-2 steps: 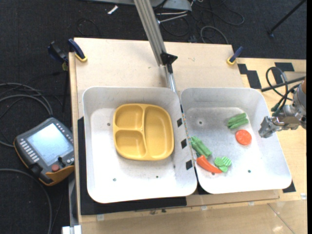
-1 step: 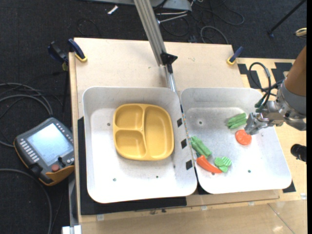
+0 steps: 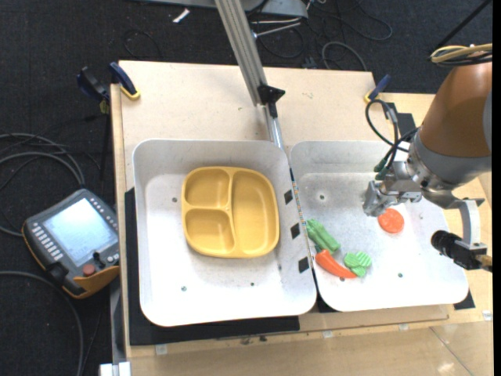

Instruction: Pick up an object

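Behind gripper (image 3: 381, 203), half-hidden orange piece (image 3: 392, 222).

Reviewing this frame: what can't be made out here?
- Gripper: the wrist above covers it in the camera view, so open or shut cannot be told.
- Orange round object: partly under the gripper; touching or apart is unclear.
- Arm: cut off by the right edge.
- Green pieces and orange piece in the right bin: too small to identify.
- Yellow tray in the left bin: compartment contents show nothing distinct.
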Action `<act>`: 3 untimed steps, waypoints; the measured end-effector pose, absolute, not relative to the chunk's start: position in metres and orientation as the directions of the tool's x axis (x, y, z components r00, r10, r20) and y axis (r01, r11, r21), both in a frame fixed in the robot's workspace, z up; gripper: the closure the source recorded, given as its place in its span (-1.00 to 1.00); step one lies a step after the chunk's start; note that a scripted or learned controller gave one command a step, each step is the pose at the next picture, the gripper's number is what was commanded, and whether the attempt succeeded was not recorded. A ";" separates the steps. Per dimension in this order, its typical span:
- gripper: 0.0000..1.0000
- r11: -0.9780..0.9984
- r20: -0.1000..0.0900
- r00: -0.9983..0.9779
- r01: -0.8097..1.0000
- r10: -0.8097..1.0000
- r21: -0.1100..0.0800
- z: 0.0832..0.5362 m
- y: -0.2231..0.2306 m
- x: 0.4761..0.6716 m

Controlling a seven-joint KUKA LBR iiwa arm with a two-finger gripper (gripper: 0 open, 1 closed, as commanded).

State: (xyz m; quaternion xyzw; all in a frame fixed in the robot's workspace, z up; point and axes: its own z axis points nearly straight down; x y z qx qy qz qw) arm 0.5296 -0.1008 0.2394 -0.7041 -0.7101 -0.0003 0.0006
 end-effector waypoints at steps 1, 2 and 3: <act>1.00 0.009 0.002 -0.009 1.000 1.000 0.001 0.240 -0.037 0.543; 1.00 0.009 0.002 -0.009 1.000 1.000 -0.001 0.232 0.022 0.548; 1.00 0.009 0.002 -0.009 1.000 1.000 0.000 0.226 0.081 0.556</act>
